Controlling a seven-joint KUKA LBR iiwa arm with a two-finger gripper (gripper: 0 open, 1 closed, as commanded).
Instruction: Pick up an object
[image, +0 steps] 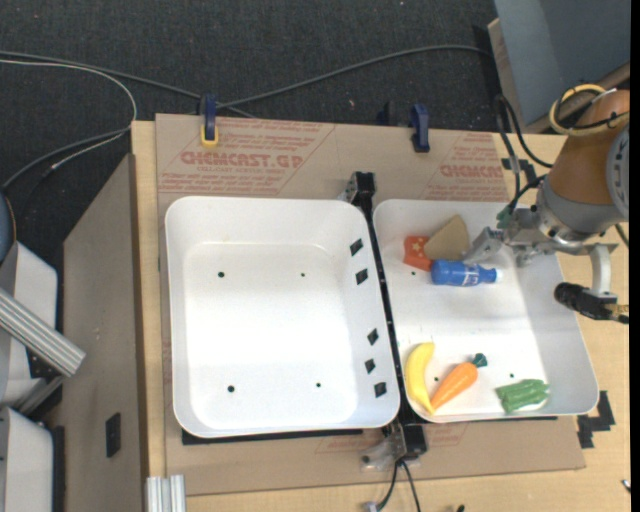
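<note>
At the far left a dark cable (95, 75) loops over the black floor, beside the cardboard sheet (300, 150) that covers my bench. Two clamps pin that sheet at its far edge: a yellow one (209, 120) to the left and a blue one (420, 128) further right.

The left bin (180, 300) lies flat on the sheet, with four small dark dots on its floor. A black clip (362, 185) sits at the far end of the seam where the two bins touch.

The right bin (555, 340) holds everything I could pick. At its near left corner a banana (420, 373) curves against the wall, and a carrot (455, 383) lies just beside it, touching or nearly so. A small teal bit (480, 361) sits off the carrot's tip. Further right, by the near wall, lies a green piece (522, 396).

At the far end of that bin a red block (417, 251) sits next to a tan wedge (450, 237). A blue bottle (462, 273) lies on its side just in front of both.

My gripper (497, 243) hangs over the bin's far right part, just beside the wedge and just beyond the bottle's right end. I cannot tell whether it is spread or pressed together, and I see nothing held in it. Behind it my arm's orange band (585, 170) rises to the right.
</note>
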